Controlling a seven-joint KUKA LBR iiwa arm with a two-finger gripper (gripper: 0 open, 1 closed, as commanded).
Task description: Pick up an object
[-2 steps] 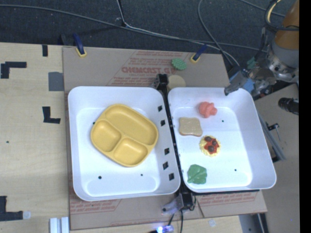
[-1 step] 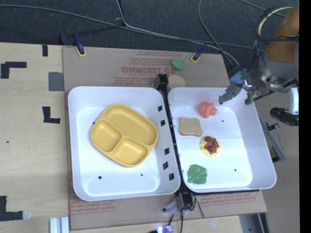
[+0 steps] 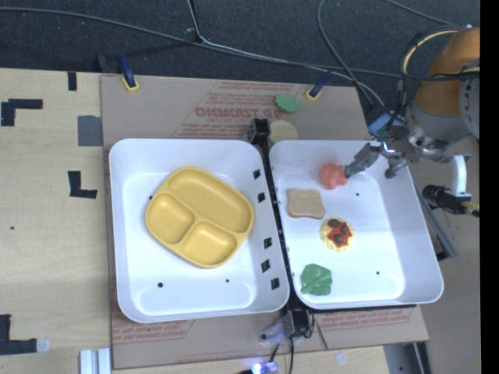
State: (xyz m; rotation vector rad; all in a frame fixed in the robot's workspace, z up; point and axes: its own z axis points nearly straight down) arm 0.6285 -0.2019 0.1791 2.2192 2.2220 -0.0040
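End effector (image 3: 374, 160) is over the upper part of the right bin (image 3: 405, 240), fingers spread and pinching nothing, one fingertip just beside the pink object (image 3: 333, 175). Same bin also has a toast slice (image 3: 305, 203), a small pizza piece (image 3: 338, 234) and a green piece (image 3: 316, 279). Yellow divided plate (image 3: 199, 216) lies in the left bin (image 3: 132, 209).

Two white bins (image 3: 125, 232), one yellow tray (image 3: 199, 216), four food pieces (image 3: 305, 202).
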